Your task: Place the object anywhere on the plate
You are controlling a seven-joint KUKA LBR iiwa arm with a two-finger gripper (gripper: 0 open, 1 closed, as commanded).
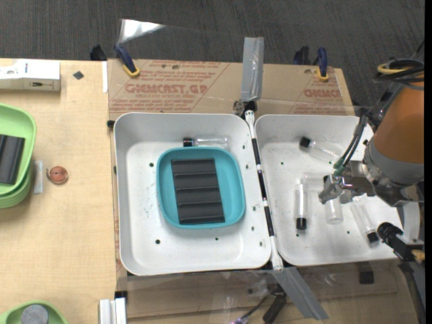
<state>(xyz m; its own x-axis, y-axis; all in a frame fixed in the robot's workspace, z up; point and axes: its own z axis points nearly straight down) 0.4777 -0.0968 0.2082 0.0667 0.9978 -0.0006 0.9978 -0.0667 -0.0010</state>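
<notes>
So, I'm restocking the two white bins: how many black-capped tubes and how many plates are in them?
Black-capped clear tubes: 4
Teal plate: 1
Total: 5
One more clear piece in the right bin is too faint to count.

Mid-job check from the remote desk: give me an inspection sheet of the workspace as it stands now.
Surface: two white bins, left bin and right bin, side by side on cardboard.
Job's things: teal plate in the left bin, carrying a black ridged block; clear tubes scattered in the right bin.
Clutter: one tube behind the plate.
Grippers: gripper low over the right bin; finger state unclear.
Cables: green wire along the arm.
Surroundings: green tray, clamps, wooden bench.
</notes>
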